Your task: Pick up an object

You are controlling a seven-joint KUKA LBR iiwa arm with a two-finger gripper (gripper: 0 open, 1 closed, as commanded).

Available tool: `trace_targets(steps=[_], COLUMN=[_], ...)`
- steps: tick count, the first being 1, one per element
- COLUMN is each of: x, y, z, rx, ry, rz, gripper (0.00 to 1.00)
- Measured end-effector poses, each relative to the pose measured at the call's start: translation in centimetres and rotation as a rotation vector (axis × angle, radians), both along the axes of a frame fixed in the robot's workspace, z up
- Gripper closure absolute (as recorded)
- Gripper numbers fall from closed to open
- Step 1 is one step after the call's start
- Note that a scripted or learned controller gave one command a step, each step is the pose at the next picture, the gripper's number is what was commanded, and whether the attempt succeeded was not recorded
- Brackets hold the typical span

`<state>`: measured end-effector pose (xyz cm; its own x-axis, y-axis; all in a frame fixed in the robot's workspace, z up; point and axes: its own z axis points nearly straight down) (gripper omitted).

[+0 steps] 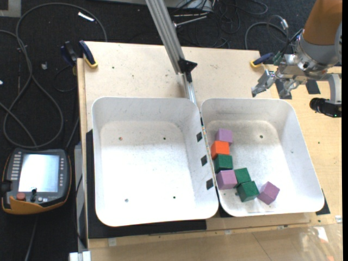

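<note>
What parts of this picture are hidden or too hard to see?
- Arm: the top and right edges of the camera view cut it off.
- Gripper: too small and blurred to read.
- Middle green block: its lower side is covered by the green block in front.
- Pendant screen: glare whites it out.

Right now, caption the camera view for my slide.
End effector open above the right bin's far rim; purple, orange and green blocks clustered inside.

Matt, pale, wood-like surface, speckled with small dark marks. Smooth white plastic bins, faintly glossy, lightly scuffed and dusty inside. Matt blocks, purple, orange, green. Brushed metal bar, dull sheen. Glossy orange band above matt grey wrist.
</note>
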<state>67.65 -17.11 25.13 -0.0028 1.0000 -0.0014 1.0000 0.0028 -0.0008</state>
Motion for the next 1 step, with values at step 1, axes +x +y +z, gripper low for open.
trace_targets(steps=[1], x=[-1.42], y=[1.56], z=[20.93], rx=[-0.001], ry=[-0.012], rz=[0.001], gripper=[0.00])
